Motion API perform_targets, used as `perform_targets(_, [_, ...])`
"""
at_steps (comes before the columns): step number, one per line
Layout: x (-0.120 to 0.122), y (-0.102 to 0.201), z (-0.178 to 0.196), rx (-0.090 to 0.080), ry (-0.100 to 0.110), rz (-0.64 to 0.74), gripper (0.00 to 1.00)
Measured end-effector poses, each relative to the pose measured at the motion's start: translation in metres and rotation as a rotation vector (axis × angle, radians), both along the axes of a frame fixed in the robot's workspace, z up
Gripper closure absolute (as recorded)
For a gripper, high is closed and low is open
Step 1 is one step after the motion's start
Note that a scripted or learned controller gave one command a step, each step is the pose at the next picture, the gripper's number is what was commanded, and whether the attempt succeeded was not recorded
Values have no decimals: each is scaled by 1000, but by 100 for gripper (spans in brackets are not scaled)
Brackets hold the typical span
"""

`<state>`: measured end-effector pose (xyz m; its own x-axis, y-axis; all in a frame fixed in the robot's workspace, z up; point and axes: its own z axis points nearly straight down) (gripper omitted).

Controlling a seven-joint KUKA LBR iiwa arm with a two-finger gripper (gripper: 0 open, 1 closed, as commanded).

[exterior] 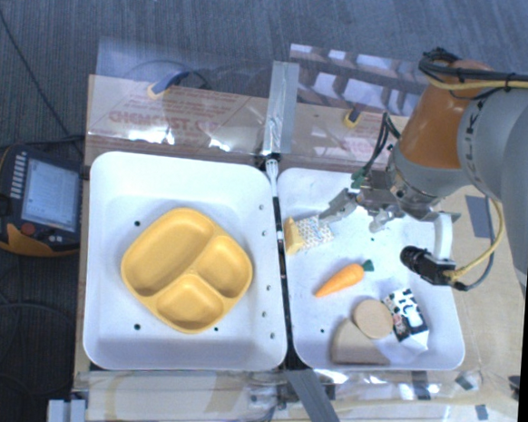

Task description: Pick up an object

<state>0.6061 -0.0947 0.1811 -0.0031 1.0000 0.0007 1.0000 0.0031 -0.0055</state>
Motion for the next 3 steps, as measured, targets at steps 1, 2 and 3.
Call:
perform_targets(1, [-101, -33, -92, -1, -13, -33, 0])
perform_targets(2, [-99, -32, -84, 2, -15, -33, 100])
perform_targets(3, [-40, 10, 0, -2, -1, -1, 100])
